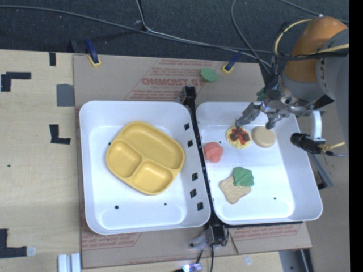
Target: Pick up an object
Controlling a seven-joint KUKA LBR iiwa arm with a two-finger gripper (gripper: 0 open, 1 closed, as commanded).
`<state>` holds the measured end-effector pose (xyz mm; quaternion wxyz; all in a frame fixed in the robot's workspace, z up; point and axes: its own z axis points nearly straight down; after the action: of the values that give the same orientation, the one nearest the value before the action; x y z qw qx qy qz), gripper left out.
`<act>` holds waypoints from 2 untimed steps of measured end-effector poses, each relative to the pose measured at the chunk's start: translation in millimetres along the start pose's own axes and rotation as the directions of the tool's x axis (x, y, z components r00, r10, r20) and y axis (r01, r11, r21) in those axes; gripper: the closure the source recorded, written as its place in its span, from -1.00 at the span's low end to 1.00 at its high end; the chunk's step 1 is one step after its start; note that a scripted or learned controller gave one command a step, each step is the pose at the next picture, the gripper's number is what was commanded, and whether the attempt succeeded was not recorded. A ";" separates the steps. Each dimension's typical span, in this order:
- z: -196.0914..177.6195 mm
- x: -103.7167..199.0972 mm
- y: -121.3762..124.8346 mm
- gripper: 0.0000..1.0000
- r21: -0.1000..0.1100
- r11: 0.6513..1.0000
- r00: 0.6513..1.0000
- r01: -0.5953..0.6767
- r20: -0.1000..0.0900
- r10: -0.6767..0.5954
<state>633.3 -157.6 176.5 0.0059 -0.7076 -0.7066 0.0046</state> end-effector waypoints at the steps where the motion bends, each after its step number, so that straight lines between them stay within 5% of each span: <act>1: -8.0 0.2 3.3 -1.00 -0.013 1.000 1.000 0.003 0.002 -0.003; 2: 49.0 1.6 -6.8 -1.00 -0.009 1.000 1.000 0.003 0.002 -0.003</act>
<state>625.8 -155.9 127.6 0.0022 -0.7066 -0.7076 0.0023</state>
